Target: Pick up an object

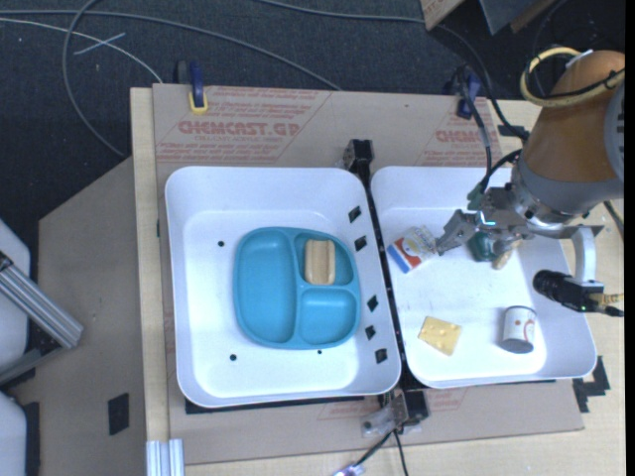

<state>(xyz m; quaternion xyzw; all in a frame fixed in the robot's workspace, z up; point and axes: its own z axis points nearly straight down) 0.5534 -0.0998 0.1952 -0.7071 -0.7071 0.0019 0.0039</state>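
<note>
The likely target looks like the little crumpled red-white-and-blue packet (409, 251), sitting in the right bin (556, 360) right up against the divider side. Just to the right of that packet is the gripper (466, 230), hanging low over the bin floor with its fingers spread apart and nothing between them. One fingertip sits close to the packet's edge, but I can't say it's touching.

Working out from the packet: below it and a bit right lies a yellow cheese-like wedge (440, 334), and further right of that a small white cup (517, 328) on its side. There's also something teal and brownish tucked under the wrist, too hidden to name. Across the divider, the left bin (198, 206) has a blue divided plate (278, 291) with a tan bread-looking piece (318, 262) in its upper right compartment.

My read is we're in the approach step, nothing grabbed yet. Next it needs to shift toward the packet, straddle it, then close and lift. Crinkly wrapper could easily slip out.
</note>
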